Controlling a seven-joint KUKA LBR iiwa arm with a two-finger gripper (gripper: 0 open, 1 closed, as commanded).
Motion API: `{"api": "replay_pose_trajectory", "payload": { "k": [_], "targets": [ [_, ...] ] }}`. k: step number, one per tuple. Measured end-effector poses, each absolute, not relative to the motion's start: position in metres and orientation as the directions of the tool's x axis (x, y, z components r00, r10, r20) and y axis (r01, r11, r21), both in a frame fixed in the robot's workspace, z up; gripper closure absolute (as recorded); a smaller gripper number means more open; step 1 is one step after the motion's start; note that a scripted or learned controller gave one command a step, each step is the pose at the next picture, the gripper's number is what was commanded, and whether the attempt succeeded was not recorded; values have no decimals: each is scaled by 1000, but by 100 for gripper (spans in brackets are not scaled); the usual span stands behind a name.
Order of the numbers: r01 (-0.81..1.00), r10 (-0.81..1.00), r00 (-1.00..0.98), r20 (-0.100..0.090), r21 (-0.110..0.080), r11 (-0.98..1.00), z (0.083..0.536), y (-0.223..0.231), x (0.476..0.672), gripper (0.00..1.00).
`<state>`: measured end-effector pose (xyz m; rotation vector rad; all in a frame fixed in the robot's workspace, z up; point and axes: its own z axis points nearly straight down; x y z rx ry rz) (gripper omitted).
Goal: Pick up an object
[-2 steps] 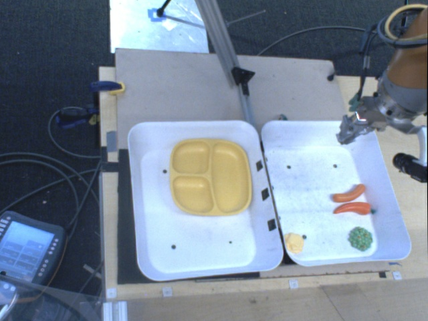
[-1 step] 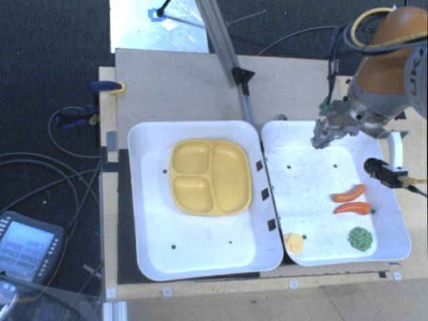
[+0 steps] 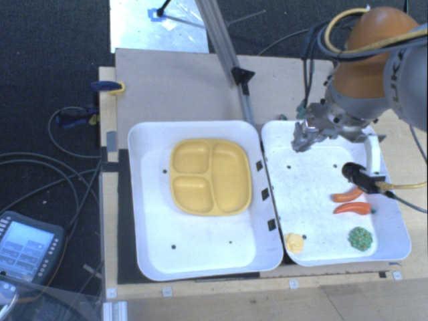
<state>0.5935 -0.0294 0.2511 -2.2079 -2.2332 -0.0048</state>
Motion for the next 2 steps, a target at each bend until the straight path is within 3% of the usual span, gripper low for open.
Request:
{"api": "replay_pose_trajectory", "payload": {
  "k": [2],
  "targets": [
    [1000, 1000, -12, 3, 1, 12, 248, 83, 564, 100]
  ]
}}
